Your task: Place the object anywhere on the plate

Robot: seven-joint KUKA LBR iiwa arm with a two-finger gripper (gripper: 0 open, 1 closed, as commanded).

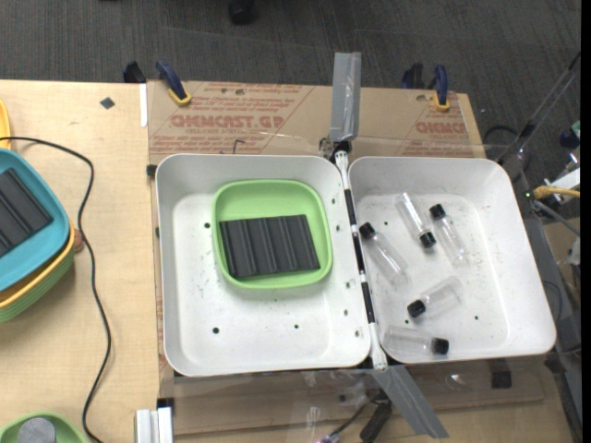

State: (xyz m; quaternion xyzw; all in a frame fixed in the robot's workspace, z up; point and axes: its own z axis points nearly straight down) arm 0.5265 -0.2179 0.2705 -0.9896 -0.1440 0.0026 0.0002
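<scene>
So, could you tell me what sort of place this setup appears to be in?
Probably a robotics lab bench. Two white bins sit on cardboard held by clamps; one holds a green plate, the other clear vials. Carpet and chair casters lie behind.

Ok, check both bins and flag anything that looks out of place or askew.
Nothing looks damaged or spilled. The clear vials lie on their sides, scattered at different angles across the right bin. The green plate in the left bin sits slightly rotated, with a dark ribbed insert on it.
</scene>
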